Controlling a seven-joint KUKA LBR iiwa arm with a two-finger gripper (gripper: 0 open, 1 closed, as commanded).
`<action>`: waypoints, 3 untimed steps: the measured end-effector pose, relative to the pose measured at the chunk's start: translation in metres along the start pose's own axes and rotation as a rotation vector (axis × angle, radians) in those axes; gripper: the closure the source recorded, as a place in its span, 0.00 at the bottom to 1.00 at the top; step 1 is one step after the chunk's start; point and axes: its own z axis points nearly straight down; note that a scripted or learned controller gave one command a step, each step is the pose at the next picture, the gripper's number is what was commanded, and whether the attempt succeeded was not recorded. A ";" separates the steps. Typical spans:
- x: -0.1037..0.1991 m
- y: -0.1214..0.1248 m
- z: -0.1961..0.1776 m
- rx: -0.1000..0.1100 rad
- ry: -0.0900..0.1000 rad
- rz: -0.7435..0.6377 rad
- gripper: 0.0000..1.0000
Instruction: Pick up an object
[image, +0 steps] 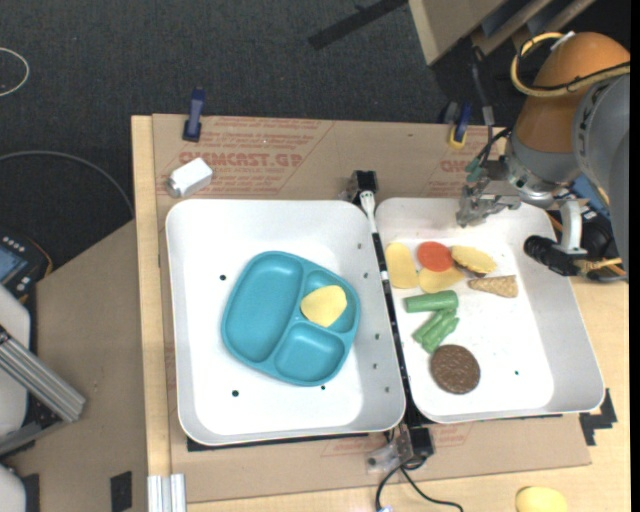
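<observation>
The right bin (560, 390) holds several food pieces: a pale yellow piece (402, 265), a red slice (435, 256), a yellow wedge (473, 260), a tan triangle (495, 286), two green pieces (432, 300) (436, 328) and a brown round disc (455, 368). My gripper (476, 208) hangs over the back of this bin, just behind the red slice and yellow wedge, apart from them. Nothing shows in its grasp. In the left bin (200, 380) lies a blue divided plate (280, 325) with a yellow piece (324, 305) in one compartment.
A dark ridge (378, 260) runs between the two bins. A small white block (190, 177) lies on the cardboard behind the left bin. Blue clamps (194, 113) (459, 125) stand at the back edge. A yellow object (540, 498) sits off the bench at the bottom right.
</observation>
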 end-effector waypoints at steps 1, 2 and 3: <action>-0.068 -0.007 0.058 0.019 0.006 0.011 1.00; -0.066 -0.006 0.045 0.015 0.005 0.007 1.00; -0.066 -0.005 0.034 0.011 0.003 0.007 1.00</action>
